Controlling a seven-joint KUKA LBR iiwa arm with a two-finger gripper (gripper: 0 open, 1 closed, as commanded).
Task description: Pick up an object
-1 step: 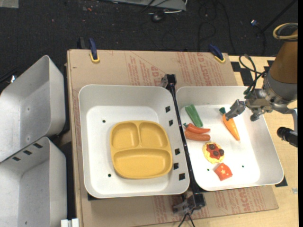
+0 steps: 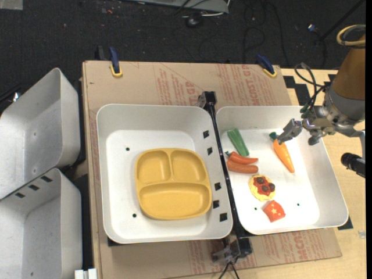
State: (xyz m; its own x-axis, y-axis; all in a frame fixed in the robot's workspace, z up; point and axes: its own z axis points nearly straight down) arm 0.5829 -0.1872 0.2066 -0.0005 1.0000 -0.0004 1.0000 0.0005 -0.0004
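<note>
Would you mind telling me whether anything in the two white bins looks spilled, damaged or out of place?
Nothing stands out. The yellow three-compartment plastic plate lies flat in the left white bin. The orange toy carrot, green toy bean pod, toy hot dog, small toy pizza and red toy wedge lie apart in the right white bin.

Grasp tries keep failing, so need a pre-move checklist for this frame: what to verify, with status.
1. Target in reach: carrot lies in the right bin, close to the gripper. Ok.
2. Gripper over the target: it sits above the carrot's green top, off its middle. Not ok.
3. Finger state: cannot tell.
4. Nothing held yet: nothing seen between the fingers. Ok.
5. Room around the target: carrot lies apart from the hot dog and green pepper. Ok.
</note>
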